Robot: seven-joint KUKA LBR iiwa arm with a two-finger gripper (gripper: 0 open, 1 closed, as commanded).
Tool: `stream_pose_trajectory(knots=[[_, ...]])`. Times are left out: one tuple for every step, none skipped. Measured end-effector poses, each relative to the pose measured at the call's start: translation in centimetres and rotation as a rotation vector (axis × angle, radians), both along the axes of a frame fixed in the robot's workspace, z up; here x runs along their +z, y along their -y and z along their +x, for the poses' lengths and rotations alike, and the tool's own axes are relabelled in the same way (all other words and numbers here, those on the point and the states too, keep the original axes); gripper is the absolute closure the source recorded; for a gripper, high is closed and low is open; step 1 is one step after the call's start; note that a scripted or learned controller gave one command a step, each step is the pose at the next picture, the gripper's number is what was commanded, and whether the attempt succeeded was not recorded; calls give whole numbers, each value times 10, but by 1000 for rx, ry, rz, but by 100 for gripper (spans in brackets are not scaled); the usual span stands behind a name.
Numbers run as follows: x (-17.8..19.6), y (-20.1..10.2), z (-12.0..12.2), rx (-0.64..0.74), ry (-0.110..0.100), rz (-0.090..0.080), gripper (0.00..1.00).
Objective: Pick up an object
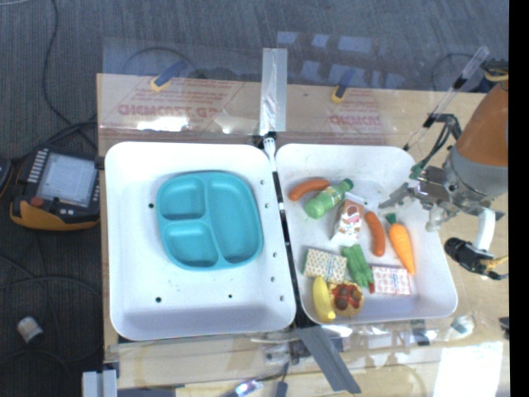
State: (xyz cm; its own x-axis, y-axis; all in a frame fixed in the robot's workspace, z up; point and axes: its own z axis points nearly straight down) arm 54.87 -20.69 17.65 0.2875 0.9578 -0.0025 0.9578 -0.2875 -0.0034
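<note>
The right white bin [430, 304] holds several toy foods: an orange sausage [307, 188], a green bottle [326, 198], a small white carton [350, 220], two carrots [377, 232] [402, 246], a cracker [324, 264], a green vegetable [358, 263], a banana [322, 296], a red-and-brown piece [348, 296] and a pink-and-white packet [390, 280]. My gripper [415, 207] hovers over the bin's right side, just above the larger carrot's leafy end. Its fingers stand apart, and nothing is between them.
The left white bin [132, 304] holds a blue sectioned plate [207, 219]. A ridge [281, 230] divides the two bins. The grey arm with its orange band [488, 131] comes in from the right. A control pendant [54, 188] lies on the floor to the left.
</note>
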Motion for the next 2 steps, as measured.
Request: stream_pose_trajectory(knots=[[-80,-4,-4,101,6,8,0],[-87,-15,2,81,9,-1,0]])
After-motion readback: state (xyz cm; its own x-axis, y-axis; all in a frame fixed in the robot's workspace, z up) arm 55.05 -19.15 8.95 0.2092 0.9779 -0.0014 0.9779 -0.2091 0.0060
